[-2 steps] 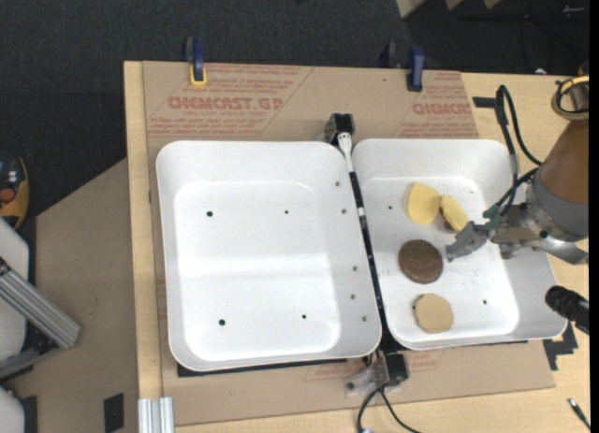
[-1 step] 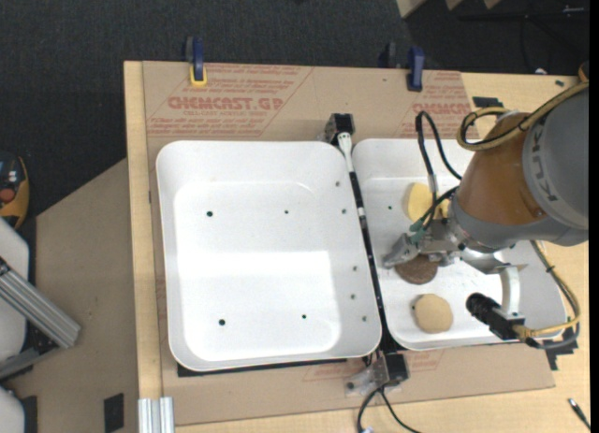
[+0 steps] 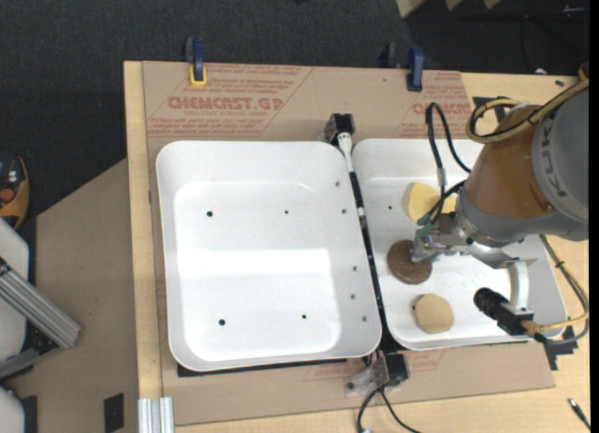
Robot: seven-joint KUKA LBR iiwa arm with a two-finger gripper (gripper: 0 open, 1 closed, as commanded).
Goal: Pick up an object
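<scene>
Two white bins sit on the table: a left bin (image 3: 253, 253) mid-frame and a right bin (image 3: 393, 319) toward the right of the frame. Three round pieces lie in the right one: one yellow (image 3: 420, 200), one dark brown (image 3: 407, 266), one tan (image 3: 433, 313). Two blue clamps (image 3: 196, 50) (image 3: 415, 64) grip the board's upper edge.

White bins (image 3: 253, 235), brown disc (image 3: 408, 265), tan ball (image 3: 433, 313), yellow pc (image 3: 421, 200).

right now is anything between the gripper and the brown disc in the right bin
Nothing visible does. The gripper sits right at the top edge of the brown disc. The tan round piece and the yellow piece lie off to either side.
</scene>
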